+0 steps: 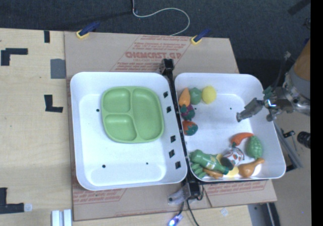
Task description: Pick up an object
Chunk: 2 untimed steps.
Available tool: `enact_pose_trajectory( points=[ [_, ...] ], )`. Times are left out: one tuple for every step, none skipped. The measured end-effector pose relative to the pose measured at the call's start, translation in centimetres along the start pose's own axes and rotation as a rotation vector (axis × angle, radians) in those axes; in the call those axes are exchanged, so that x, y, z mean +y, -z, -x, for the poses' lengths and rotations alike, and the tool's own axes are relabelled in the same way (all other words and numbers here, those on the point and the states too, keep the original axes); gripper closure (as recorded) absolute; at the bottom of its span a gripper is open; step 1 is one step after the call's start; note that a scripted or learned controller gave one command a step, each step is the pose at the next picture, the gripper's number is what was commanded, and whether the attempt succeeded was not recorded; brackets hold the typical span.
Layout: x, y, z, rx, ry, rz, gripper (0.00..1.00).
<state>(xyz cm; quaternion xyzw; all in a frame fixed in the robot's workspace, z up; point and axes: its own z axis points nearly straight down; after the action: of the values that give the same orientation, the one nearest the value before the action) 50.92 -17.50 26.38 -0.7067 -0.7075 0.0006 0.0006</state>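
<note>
The right bin [227, 81] holds several toy foods. A yellow lemon [209, 94] lies near the back beside an orange carrot [184, 97], with a red strawberry [190, 127] along the left wall. At the front lie a green pepper [255, 146], a red chili [242, 137], a green cucumber [202, 158] and an orange pear [247, 169]. My gripper [260, 112] hangs over the bin's right side, above the pepper and chili. It is open, with one dark finger [246, 113] pointing left, and nothing sits between its fingers.
The left bin [86, 119] carries a green divided plate [133, 114]. A black divider [174, 119] runs between the bins. Both bins rest on a cardboard sheet [146, 53], and a white cable [151, 13] lies beyond it.
</note>
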Motion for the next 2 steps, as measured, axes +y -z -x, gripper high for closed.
enact_pose_trajectory(
  points=[
    [0.0,1.0,-0.1,0.000,0.001,-0.001,1.00],
    [-2.6,3.2,-5.0,0.002,0.004,0.000,1.00]
  ],
)
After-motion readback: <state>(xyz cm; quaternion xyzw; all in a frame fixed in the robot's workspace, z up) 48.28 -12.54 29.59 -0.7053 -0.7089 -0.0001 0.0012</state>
